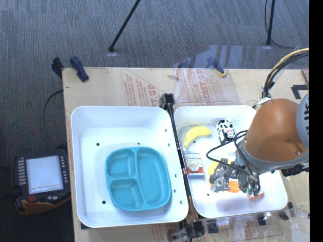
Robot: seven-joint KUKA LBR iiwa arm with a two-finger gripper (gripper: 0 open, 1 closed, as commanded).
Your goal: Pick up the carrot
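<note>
The carrot [233, 187] shows as a small orange patch on the floor of the right bin [202, 205], near its front. My gripper [231, 181] is low over that spot, directly above the carrot and covering most of it. The metal gripper body and cables hide how it meets the carrot. The arm's orange band [275, 130] looms over the bin's right half.
In the right bin, a yellow banana [197, 133] and a black-and-white cow toy [225, 129] lie at the back, a small carton [194, 164] by the left wall, a red-orange item [256, 195] by the gripper. A teal divided plate [137, 178] sits in the left bin [86, 120].
</note>
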